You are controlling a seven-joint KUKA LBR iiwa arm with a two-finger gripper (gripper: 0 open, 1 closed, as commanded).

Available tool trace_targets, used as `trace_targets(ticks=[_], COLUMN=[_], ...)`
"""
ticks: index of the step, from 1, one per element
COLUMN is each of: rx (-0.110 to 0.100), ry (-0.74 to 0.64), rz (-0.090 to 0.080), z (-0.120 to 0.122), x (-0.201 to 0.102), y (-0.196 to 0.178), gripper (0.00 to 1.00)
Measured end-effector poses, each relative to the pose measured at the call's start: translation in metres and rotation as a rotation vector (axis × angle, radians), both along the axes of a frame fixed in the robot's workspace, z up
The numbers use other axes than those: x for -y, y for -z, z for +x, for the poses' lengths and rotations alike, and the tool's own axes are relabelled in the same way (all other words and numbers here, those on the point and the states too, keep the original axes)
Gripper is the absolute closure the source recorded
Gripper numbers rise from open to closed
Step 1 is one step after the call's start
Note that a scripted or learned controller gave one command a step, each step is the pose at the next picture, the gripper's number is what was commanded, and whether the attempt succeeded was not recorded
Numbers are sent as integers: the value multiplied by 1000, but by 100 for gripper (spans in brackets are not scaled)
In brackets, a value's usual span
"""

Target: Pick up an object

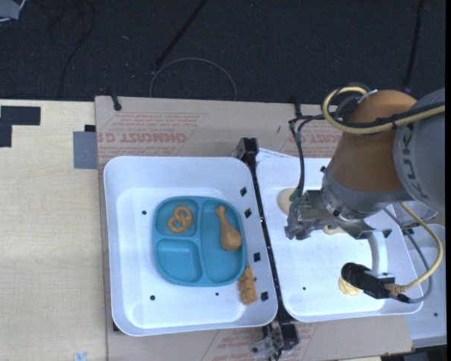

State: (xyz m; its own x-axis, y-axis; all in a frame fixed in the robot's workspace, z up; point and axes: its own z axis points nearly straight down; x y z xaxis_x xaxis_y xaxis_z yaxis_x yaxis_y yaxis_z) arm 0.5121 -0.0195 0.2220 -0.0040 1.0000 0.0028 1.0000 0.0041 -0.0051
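Gripper (304,225) low over the right bin (316,295), near its left wall; finger state impossible to tell. Beside it, a pale yellowish object (287,199), partly hidden. Another yellow item (349,285) nearer the front. In the left bin (128,277), a blue tray (182,262) with pretzel (180,219) and drumstick (228,229); a brown piece (247,285) just outside.

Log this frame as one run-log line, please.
arm: over right bin | gripper: low, near pale object | left bin: blue tray, pretzel, drumstick, pastry beside tray | pick: unconfirmed
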Motion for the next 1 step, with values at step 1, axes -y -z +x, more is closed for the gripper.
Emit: trace_targets(ticks=[1], rx=[2], ry=[-1], rz=[0], z=[-9], x=[-54], y=[-11], gripper=[100])
